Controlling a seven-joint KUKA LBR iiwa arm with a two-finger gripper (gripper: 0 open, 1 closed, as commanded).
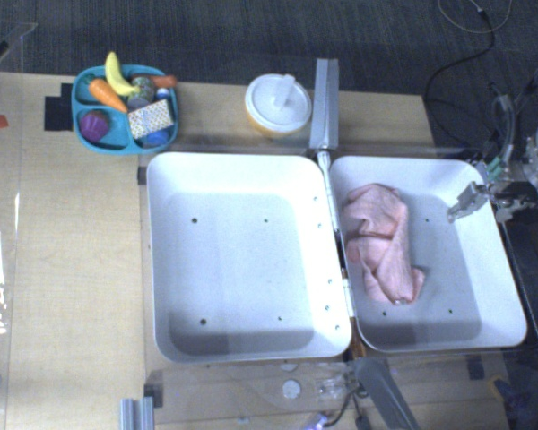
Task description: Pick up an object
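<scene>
Currently the claw point(466, 202), finger state unclear, hovers over the right bin point(511, 312); best to descend squarely onto the crumpled pink cloth point(383, 240).

A white bin point(233, 258) is located left of the pincer point(471, 202). A lidded white cup point(278, 104) is placed above and left of the pincer, just beside a grey post point(325, 106). A blue tray point(115, 149) of toy food is set farthest left.
</scene>
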